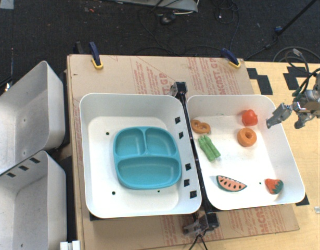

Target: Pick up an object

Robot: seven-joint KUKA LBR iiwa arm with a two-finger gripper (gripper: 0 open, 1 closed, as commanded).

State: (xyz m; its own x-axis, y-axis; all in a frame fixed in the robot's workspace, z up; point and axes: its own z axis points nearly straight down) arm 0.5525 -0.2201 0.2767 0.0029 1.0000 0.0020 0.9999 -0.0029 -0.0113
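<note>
Watermelon slice [231, 183] and the other pieces lay untouched in the right bin [291, 155]; my claw [290, 114] hung released, grasping nothing, beside its rim, pick outstanding.

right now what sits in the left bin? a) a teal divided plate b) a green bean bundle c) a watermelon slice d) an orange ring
a, the teal divided plate lies alone in the left bin, while the watermelon slice, orange ring and green bean bundle all lie in the right bin.
</note>
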